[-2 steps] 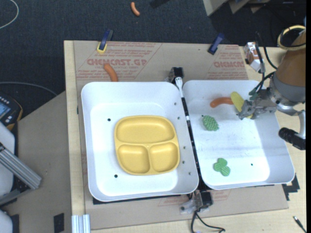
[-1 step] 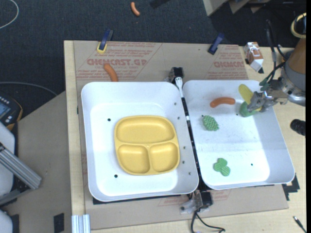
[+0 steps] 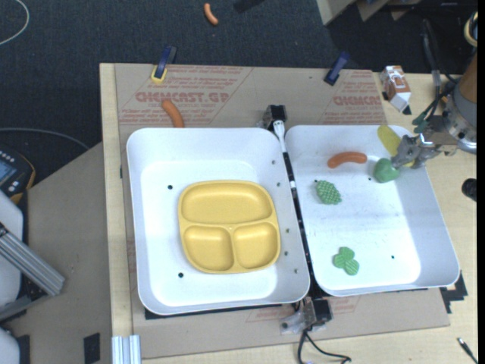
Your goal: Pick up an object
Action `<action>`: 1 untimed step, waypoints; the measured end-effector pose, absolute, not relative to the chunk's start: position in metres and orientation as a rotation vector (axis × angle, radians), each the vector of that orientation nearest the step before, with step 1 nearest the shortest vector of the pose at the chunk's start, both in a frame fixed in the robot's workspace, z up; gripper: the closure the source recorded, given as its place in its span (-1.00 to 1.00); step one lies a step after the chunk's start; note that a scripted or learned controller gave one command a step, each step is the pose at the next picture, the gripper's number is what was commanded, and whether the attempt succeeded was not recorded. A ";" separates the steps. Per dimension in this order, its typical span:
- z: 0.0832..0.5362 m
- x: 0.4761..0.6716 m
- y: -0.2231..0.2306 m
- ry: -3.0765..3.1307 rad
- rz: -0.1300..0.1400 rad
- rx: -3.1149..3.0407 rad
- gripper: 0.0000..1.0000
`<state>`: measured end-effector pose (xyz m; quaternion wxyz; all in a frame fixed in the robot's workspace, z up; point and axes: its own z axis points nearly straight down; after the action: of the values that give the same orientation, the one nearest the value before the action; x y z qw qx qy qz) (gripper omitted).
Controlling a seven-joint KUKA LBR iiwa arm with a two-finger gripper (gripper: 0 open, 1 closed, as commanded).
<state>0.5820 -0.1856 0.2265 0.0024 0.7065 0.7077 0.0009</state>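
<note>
End effector (image 3: 403,158) sits low over the right bin's (image 3: 424,226) far right corner, touching a green object (image 3: 385,172) beside the orange sausage (image 3: 347,159); whether it is spread or pinching cannot be determined.

Two white bins are counted side by side — a left bin (image 3: 144,203) and a right bin (image 3: 432,226). One yellow divided plate (image 3: 227,224) is seen, with three compartments. Three orange sausage-shaped pieces are counted: one (image 3: 347,158) in the right bin, one (image 3: 173,113) on the board, one (image 3: 211,13) on the floor. Three green items are found in the right bin — a textured one (image 3: 328,192), a lobed one (image 3: 346,261), a rounded one (image 3: 385,171). One pale yellow piece (image 3: 389,137) is seen. Two clamps (image 3: 161,64) (image 3: 336,68) are counted.
</note>
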 end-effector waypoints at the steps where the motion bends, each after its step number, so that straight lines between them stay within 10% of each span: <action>1: 0.236 0.579 -0.137 2.228 0.001 2.217 1.00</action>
<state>0.5786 -0.1369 0.2359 -0.0009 0.7054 0.7088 0.0004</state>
